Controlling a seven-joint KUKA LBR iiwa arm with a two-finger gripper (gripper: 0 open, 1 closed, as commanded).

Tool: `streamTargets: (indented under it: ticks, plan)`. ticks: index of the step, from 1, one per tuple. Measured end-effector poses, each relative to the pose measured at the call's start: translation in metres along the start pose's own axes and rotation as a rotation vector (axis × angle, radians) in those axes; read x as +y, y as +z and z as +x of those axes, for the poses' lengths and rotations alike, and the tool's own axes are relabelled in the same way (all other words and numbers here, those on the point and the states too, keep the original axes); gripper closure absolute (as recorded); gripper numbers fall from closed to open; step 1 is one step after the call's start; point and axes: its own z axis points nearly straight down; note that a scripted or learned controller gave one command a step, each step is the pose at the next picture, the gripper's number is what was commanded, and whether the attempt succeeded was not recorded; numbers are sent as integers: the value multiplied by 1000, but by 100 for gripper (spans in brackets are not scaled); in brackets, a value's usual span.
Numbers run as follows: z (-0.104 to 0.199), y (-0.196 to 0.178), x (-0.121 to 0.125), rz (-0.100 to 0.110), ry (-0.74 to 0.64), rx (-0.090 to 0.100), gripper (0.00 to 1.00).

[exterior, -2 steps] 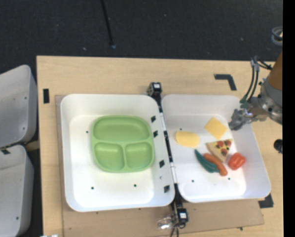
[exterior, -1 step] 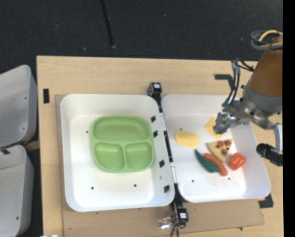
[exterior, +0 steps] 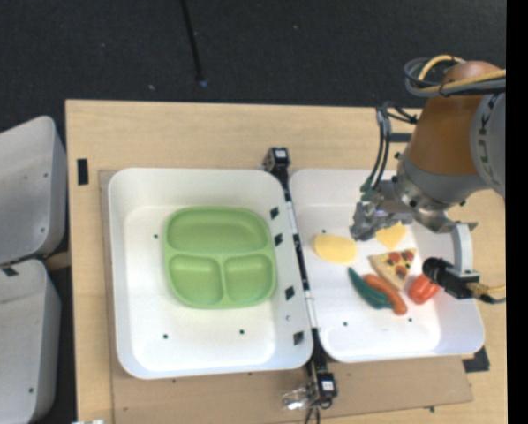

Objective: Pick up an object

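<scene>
Over the right bin (exterior: 458, 338), the gripper (exterior: 366, 222) hangs low between a yellow lemon-shaped toy (exterior: 335, 248) and a smaller yellow piece (exterior: 390, 234), close beside both. Whether its pincer stands apart or together cannot be told at this slant, and nothing shows between it. Pizza slice (exterior: 396, 264), green pepper (exterior: 366, 288), orange carrot (exterior: 386, 291) and red piece (exterior: 421, 288) cluster nearby as candidates. Across the divider, a green compartment plate (exterior: 220, 256) occupies the left bin (exterior: 136, 325).
</scene>
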Motion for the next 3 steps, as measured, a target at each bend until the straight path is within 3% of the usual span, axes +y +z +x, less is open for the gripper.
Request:
streamTargets:
  ticks: [3]
  plan:
    - [171, -23, 18, -1, -2, 1, 100]
